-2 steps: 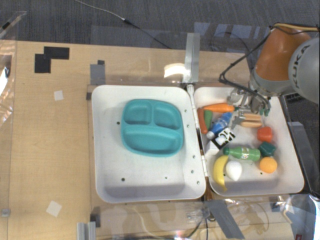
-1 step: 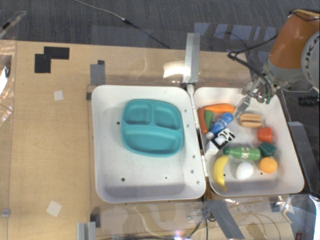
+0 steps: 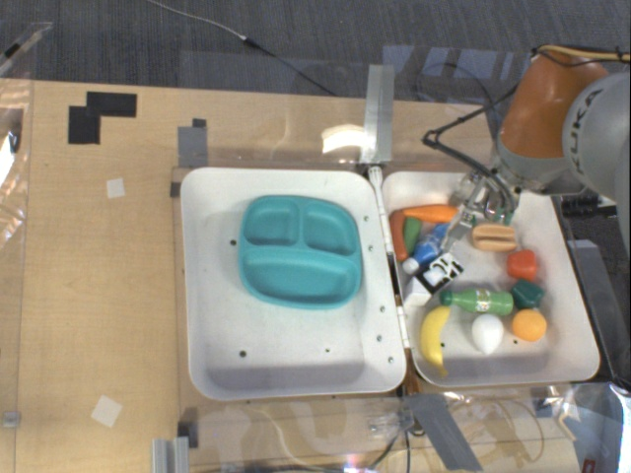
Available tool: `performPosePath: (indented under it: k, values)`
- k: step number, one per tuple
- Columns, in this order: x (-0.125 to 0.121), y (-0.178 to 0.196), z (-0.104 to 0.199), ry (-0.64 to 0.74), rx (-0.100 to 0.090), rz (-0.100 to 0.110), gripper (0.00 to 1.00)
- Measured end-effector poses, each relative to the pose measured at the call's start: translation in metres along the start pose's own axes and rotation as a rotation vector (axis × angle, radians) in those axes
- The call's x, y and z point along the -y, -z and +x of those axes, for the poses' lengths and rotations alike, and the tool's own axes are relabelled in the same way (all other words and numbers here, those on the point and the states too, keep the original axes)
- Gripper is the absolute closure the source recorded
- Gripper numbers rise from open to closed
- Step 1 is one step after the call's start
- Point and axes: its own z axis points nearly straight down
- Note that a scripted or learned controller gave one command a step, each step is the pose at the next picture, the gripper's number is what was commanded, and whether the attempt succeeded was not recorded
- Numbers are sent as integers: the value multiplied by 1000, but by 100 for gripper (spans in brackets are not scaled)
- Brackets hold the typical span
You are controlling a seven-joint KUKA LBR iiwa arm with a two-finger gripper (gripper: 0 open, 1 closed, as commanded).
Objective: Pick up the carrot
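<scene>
The carrot [image 3: 428, 212] is orange and lies sideways near the back left of the right bin [image 3: 572, 358]. My gripper [image 3: 471, 208] hangs low over the bin just right of the carrot's right end, below the orange wrist band. It is in among the items, and part of a blue bottle [image 3: 428, 251] lies under its tip. Nothing is visibly lifted.
Crowded around the carrot are a red piece [image 3: 397, 233], a green piece [image 3: 411, 233], a hot dog bun [image 3: 494, 236], a tomato [image 3: 522, 263], a green bottle [image 3: 480, 301], a banana [image 3: 434, 336], an egg [image 3: 486, 333] and an orange [image 3: 529, 325]. A teal divided plate [image 3: 299, 249] sits in the left bin [image 3: 212, 353].
</scene>
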Motion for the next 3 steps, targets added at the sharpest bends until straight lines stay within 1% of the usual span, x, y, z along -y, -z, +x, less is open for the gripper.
performPosePath:
  k: [1, 2, 3]
  values:
    - [-1, 6, 2, -65, 7, -5, 0]
    - [-5, 1, 0, -263, -8, -11, 0]
    - [-27, 1, 12, -458, 16, 2, 0]
